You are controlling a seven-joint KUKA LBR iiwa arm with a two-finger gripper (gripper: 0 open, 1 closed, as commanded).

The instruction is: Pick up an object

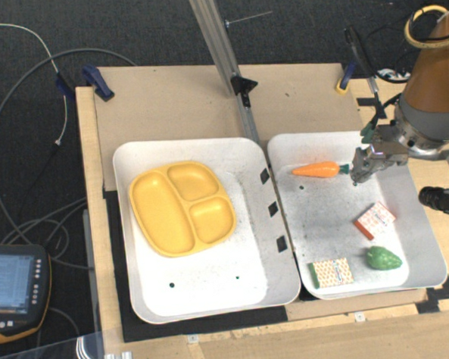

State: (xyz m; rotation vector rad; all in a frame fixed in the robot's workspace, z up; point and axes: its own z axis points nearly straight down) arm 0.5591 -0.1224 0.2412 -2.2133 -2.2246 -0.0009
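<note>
Carrot (pixel 316 171) lying in the right bin (pixel 319 230) near its far edge, claw (pixel 358 173) just beside the carrot's right tip, grip state unclear, yellow divided plate (pixel 182 208) in the left bin (pixel 208 286)

My hand (pixel 358 173) hangs over the upper part of the right shallow white bin (pixel 421 224), with the orange plastic carrot (pixel 316 171) just beside it toward the left. Below me the middle of this bin's floor lies open. Lower down, the small red-and-white carton (pixel 375 220), the green knobbly plastic vegetable (pixel 383 258) and the flat speckled packet (pixel 331 272) crowd the near edge. In the left white bin (pixel 208 278), the yellow three-compartment plastic tray (pixel 182 207) fills the upper left; bare floor lies below and right of it. A slanted grey metal pole (pixel 217 39) crosses the bench (pixel 167 102) above the bins' gap.
</note>
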